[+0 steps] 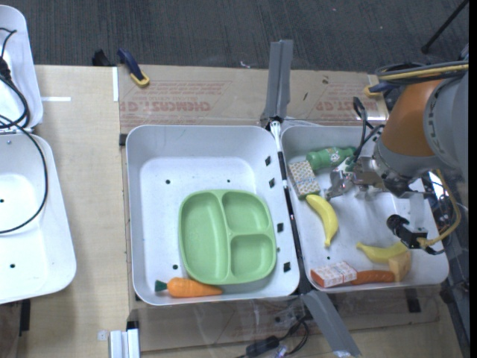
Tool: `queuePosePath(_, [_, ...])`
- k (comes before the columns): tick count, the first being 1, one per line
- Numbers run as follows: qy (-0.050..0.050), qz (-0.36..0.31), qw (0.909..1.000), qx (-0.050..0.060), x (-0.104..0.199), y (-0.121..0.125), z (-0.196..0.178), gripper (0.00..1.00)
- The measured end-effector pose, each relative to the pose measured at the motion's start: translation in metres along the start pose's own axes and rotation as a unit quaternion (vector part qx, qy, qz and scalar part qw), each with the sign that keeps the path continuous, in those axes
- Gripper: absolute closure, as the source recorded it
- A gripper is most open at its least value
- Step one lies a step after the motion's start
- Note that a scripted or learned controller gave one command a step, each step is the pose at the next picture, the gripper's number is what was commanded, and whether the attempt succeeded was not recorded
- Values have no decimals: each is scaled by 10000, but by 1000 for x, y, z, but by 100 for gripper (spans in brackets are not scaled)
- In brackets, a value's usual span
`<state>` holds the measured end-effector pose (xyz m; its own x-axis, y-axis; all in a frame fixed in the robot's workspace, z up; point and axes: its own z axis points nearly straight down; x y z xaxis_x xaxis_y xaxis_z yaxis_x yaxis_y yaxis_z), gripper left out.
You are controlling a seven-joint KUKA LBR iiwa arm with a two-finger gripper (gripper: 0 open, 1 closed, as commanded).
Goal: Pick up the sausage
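The sausage (pixel 373 277) is a thin orange-red stick lying flat along the front wall of the right bin (pixel 436 274), just right of a red and white box (pixel 333 274). My gripper (pixel 344 183) hangs low over the back middle of that bin, between a green bottle (pixel 328 157) and a yellow banana (pixel 324 216). It is well behind the sausage and apart from it. The grey arm with its orange band reaches in from the right above it.
A second banana (pixel 384 252) lies just behind the sausage. A checkered packet (pixel 302 176) leans by the right bin's left wall. The left bin (pixel 141 200) holds a green divided plate (pixel 227 236) and a carrot (pixel 190 288).
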<state>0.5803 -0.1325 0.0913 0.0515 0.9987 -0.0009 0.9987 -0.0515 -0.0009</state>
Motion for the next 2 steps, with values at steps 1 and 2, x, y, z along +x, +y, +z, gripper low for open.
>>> queuePosePath(1, [-9,-410,9992,-12,-45,74,-107,0])
queuePosePath(2, [-22,-1023,9947,-60,-37,33,-30,0])
